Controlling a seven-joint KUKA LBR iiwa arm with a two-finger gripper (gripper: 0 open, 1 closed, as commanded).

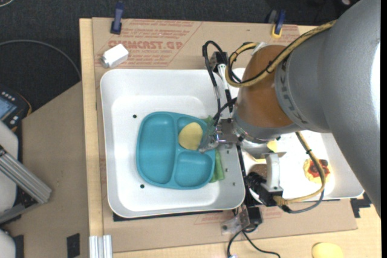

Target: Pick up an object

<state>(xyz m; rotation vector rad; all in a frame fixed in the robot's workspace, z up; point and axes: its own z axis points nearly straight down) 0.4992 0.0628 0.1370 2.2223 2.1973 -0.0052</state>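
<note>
A teal divided plate (166, 151) lies in the left white bin (121, 106). In its upper right compartment rests a pale yellow rounded piece (191, 135). A green item (218, 167) pokes out along the plate's right edge. My gripper (213, 138) is low over that right edge, just beside the yellow piece and above the green item. The bulky grey arm with its orange band (260, 96) covers the gripper's upper part.
The right bin (338, 187) is mostly hidden under the arm; a red and yellow object (315, 169) lies in it. A small white block (115, 55) sits on the cardboard behind the left bin. Cables loop around the wrist.
</note>
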